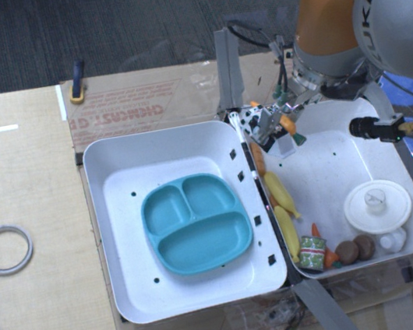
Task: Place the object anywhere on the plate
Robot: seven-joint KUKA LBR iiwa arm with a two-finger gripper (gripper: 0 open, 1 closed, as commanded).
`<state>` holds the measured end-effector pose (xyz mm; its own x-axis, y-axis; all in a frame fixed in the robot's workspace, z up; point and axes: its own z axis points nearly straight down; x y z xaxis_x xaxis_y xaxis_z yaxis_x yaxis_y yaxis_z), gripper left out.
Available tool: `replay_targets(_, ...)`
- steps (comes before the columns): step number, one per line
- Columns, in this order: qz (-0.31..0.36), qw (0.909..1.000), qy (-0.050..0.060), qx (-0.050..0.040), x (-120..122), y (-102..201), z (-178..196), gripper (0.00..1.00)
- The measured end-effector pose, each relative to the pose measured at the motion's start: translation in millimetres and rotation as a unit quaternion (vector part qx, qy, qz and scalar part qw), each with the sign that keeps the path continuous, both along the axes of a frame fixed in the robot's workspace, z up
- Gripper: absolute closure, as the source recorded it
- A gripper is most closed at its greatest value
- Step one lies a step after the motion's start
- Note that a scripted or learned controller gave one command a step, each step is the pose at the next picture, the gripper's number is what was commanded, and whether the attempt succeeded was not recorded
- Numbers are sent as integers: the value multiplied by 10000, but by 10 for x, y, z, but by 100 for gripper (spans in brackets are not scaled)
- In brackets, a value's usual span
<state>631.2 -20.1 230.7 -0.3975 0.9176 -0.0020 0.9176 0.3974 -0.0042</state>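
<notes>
Overhead, you see two white bins side by side on the worktop (19, 177). Left bin (117, 239) carries a blue plate (198, 222) with three compartments, lying flat near its middle. Right bin (401, 189) holds the clutter: two bananas (282, 206) along its left wall, a small green carton (312, 253) at the near-left corner, brown round pieces (355, 250) beside it, and a white lidded container (377, 205) toward the right. Your gripper (272, 126) hangs at the right bin's far-left corner, close to the dividing wall, tangled in cables; you cannot tell how it is set. A small orange item (287, 123) sits right at it; contact is unclear. Tape roll (4, 250) lies far left.
</notes>
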Motion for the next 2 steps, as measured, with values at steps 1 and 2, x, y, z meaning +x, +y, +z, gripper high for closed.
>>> replay_targets(1, -53, 10000, 12, 8, -714, 761, -417, 100)
replay_targets(2, -57, 10000, 7, 8, -711, 757, -412, 0)
